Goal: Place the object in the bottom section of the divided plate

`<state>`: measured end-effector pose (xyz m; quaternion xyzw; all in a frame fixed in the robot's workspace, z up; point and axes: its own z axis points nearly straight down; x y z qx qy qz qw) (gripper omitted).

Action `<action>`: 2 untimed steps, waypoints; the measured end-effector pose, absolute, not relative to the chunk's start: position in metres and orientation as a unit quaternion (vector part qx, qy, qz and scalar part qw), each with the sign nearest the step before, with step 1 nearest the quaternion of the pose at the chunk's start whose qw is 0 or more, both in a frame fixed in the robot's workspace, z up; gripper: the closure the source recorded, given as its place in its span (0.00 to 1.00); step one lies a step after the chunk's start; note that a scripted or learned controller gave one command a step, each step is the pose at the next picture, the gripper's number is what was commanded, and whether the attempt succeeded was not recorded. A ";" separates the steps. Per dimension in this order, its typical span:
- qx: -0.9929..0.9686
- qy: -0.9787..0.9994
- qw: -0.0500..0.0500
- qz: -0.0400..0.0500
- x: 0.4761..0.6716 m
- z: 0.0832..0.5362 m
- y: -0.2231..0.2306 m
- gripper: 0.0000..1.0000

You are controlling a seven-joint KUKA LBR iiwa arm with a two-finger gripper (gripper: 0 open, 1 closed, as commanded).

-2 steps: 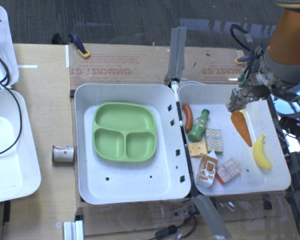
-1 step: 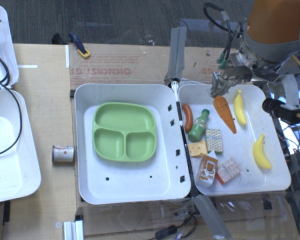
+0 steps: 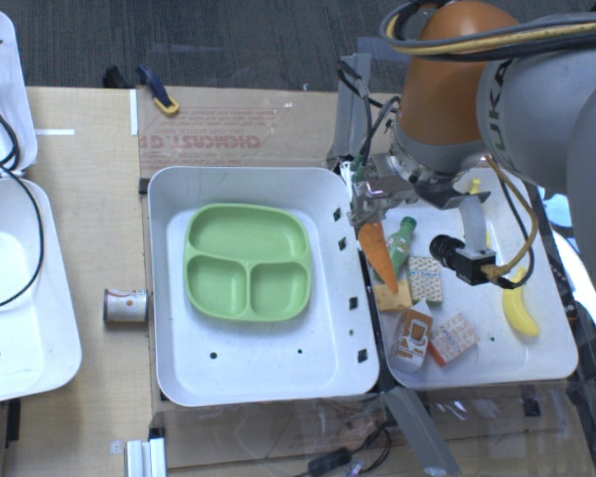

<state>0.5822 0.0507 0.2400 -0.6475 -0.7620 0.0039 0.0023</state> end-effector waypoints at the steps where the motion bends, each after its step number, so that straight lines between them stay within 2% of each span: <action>1: -0.624 -0.781 0.001 0.003 0.606 0.221 0.105 1.00; 2: -0.643 -0.766 0.001 0.003 0.624 0.232 0.179 1.00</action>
